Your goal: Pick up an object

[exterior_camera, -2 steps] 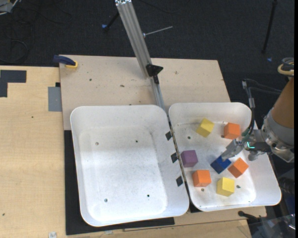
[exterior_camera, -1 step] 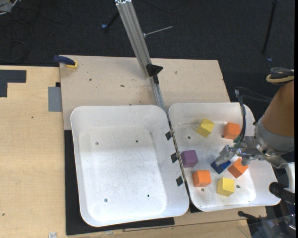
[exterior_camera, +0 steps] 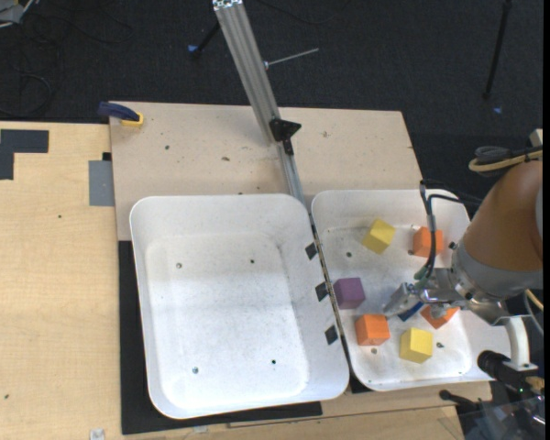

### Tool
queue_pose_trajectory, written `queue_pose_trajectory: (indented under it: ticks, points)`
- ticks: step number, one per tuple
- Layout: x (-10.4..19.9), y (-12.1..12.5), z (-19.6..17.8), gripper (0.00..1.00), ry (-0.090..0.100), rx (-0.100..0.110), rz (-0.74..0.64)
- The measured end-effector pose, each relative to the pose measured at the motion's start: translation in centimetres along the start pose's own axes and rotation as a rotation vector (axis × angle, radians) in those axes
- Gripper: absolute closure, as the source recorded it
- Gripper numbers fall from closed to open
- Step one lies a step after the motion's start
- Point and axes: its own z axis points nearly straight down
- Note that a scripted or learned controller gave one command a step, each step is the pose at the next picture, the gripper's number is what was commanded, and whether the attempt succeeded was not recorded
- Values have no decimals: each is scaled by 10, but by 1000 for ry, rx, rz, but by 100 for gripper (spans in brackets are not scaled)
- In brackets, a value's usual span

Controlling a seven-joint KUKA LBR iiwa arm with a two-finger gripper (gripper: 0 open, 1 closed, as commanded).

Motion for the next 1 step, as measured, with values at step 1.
queue_pose_trajectory:
  ticks: [1]
  points:
    - [-1,6,29,0,-5,-24,-2]
